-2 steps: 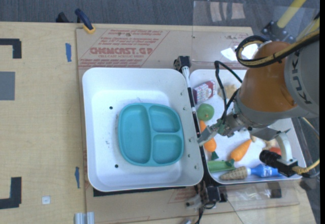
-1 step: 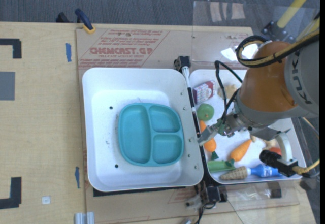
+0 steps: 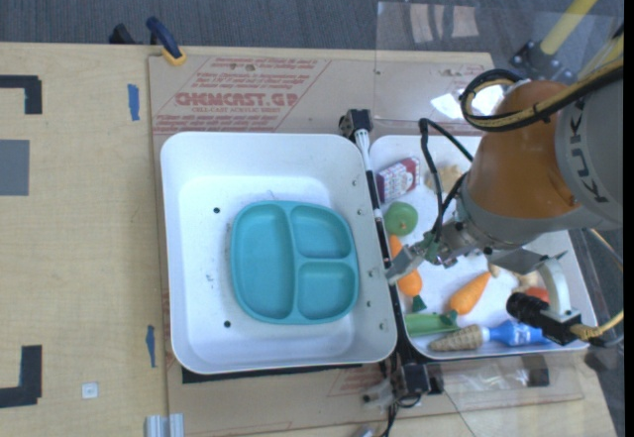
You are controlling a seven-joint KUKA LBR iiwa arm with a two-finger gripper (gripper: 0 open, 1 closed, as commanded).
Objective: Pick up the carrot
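Observation:
The carrot [image 3: 469,293] is an orange tapered toy lying at a slant in the lower middle of the right bin [image 3: 584,311]. My gripper [image 3: 411,262] hangs low over that bin's left side, just left of the carrot and apart from it. A smaller orange piece [image 3: 409,283] with a green end lies right below the gripper, and another orange bit [image 3: 395,247] shows beside it. The arm's orange band covers the bin's middle.
The right bin also holds a green round fruit [image 3: 401,218], a red and white packet [image 3: 399,174], a green flat piece [image 3: 431,323], a cone [image 3: 458,338] and a blue item [image 3: 515,333]. A teal divided plate [image 3: 294,261] lies in the left bin [image 3: 188,177].

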